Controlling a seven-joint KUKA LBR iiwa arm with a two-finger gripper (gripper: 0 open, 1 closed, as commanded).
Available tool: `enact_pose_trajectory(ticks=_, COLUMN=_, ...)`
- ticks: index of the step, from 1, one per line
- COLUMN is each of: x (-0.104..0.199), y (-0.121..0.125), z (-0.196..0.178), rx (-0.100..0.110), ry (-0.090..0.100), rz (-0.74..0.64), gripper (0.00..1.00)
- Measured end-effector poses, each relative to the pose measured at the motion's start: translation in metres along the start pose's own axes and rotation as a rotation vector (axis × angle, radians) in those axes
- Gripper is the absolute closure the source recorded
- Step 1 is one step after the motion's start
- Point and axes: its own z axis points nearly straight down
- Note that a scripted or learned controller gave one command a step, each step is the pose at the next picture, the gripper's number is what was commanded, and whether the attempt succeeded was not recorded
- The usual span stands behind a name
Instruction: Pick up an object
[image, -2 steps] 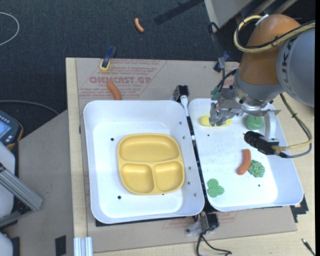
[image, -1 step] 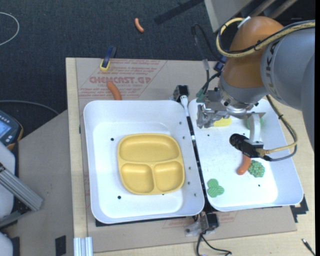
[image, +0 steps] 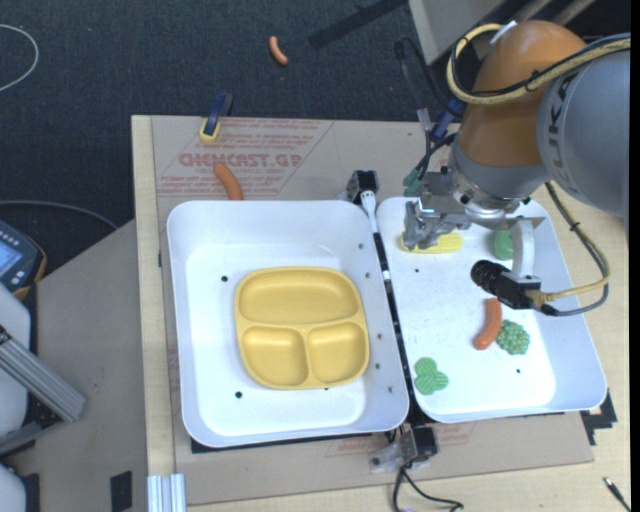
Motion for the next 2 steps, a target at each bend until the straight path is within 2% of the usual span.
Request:
enact_pose_trajectory(ticks=1, x=0.013, y=0.003, z=0.012, rx=0.006, ry=0.0, rz=-0.001, gripper=1.0)
enact_pose_trajectory(ticks=2, x=0.009, y=-0.009, z=0.001, rx=0.005, ry=0.001, rz=0.001, gripper=1.0)
